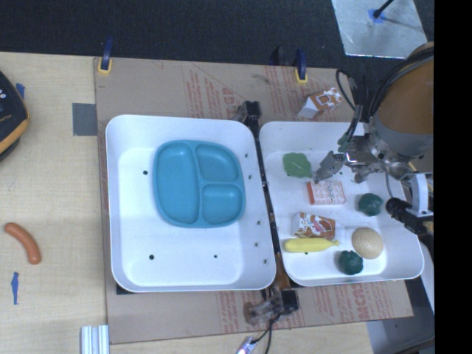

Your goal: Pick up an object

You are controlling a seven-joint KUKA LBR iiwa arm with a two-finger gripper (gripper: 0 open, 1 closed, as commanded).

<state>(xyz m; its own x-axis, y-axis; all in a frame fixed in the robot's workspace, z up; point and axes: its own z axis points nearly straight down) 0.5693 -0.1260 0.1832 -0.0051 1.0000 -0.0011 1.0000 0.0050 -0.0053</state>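
Above the right bin (413,270), the gripper (327,169) hangs beside a green object (297,165), seemingly unclenched and holding nothing

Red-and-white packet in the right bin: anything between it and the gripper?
Nothing visible. The gripper sits just above and left of the red-and-white packet, with bare bin floor between them. The green piece lies off to the left, outside that gap.

The arm (402,109) reaches in from the right, tool (328,168) pointing down-left.
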